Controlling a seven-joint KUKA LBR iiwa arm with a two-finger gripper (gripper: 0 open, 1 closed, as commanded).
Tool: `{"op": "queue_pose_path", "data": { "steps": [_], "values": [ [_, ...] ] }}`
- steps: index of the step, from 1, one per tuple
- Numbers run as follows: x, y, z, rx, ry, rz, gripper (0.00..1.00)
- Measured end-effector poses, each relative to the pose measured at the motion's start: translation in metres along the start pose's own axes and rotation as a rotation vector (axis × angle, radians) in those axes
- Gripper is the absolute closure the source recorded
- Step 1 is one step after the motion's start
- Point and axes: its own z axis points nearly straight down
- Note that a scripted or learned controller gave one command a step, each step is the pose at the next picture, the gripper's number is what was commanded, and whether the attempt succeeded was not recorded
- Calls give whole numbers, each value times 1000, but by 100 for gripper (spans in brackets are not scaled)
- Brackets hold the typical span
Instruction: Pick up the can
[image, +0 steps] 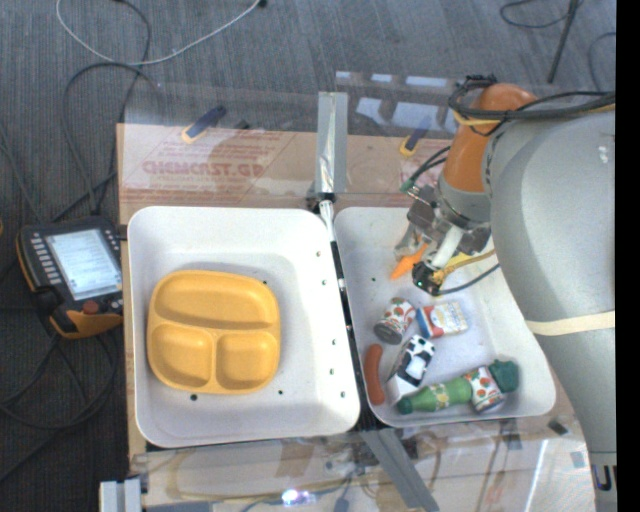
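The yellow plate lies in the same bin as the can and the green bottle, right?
No. The camera view shows the yellow plate in the left-hand bin; the can and the green bottle share the right-hand bin.

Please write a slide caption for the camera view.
Gripper over right bin, can untouched; yellow tray in left bin.

Two bins sit side by side on the desk (230, 175). A divided tray (213, 330) lies in the middle of the left bin (300, 235). In the right bin (368, 245), the can (396, 320) has a packet (445, 318) just beside it at 3 o'clock, a carton (413, 360) at 5 o'clock, a sausage (373, 371) at 7 o'clock and a bottle (455, 391) beyond the carton.
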Motion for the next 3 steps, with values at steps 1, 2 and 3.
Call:
{"op": "queue_pose_path", "data": {
  "steps": [1,2,3],
  "values": [
    [22,-32,-84,-9,11,-198,100],
    [22,-32,-84,-9,11,-198,0],
    [-41,-53,10,-16,19,-223,0]
  ]
}}
